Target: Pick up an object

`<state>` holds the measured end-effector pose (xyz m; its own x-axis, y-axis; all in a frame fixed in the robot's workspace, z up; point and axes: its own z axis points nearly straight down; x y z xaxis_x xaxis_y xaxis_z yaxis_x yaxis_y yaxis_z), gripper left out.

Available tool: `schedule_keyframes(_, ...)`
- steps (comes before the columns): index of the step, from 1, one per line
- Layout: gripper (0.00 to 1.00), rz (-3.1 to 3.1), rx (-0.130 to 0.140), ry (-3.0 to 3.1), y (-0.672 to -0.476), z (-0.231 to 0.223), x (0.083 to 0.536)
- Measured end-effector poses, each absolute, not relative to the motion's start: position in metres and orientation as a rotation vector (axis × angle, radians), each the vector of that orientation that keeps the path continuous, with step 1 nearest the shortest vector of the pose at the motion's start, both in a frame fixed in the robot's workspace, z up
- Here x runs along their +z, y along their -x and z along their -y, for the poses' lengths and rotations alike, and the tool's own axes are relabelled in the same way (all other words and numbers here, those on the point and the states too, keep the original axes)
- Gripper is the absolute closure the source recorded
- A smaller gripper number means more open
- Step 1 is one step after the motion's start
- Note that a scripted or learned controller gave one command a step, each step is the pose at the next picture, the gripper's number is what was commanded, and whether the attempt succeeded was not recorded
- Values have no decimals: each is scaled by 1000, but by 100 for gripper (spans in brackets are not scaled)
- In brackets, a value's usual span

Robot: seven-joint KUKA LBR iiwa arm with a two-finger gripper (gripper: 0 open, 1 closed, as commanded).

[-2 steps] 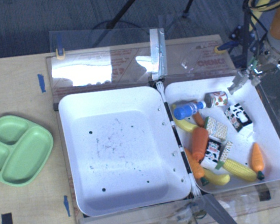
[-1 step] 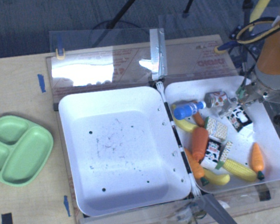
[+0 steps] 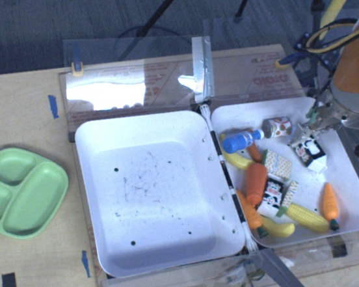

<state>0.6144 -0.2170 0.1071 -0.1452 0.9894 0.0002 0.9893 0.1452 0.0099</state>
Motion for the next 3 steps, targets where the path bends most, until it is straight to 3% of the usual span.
schedule_keyframes(1,100,-2330,1,-2107,-548,223,191)
schedule_keyframes(2,100,-2332,0,-2107,-561,222,133)
schedule_keyframes(3,100,-2301,2,-2136,-603,197,176)
